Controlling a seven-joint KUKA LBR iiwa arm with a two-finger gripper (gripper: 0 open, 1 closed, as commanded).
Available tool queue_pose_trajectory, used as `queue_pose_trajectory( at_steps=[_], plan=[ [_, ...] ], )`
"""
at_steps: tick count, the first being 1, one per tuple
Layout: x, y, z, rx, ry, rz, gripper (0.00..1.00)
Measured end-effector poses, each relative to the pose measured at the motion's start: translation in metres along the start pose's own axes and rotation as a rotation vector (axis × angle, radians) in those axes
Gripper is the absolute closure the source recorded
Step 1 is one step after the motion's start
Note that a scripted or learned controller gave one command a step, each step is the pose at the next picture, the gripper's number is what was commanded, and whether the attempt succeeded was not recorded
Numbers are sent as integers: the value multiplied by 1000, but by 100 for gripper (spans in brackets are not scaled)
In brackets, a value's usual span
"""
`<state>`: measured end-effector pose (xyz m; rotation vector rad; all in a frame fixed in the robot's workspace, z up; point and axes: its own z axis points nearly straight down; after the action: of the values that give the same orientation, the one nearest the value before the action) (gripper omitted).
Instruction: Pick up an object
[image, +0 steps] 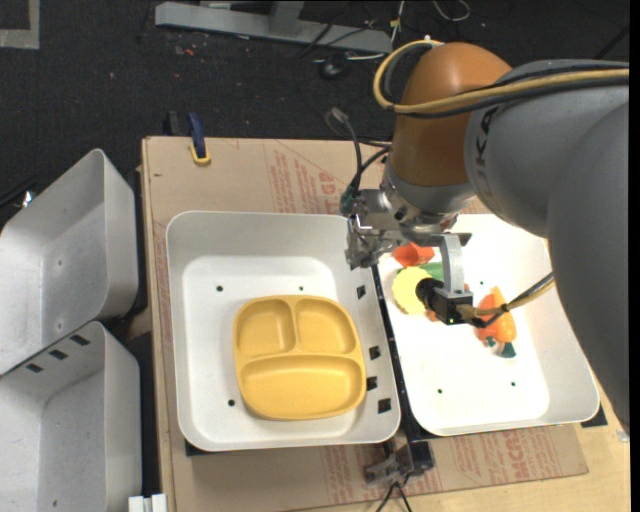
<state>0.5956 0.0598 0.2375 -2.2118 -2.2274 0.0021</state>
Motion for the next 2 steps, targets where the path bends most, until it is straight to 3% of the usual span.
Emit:
queue_pose_trajectory(
  at_steps=[1,2],
  plan=[
    [38,-23,-1,0,0,1,100],
    [34,-12,9,-2,-2,7,100]
  ],
)
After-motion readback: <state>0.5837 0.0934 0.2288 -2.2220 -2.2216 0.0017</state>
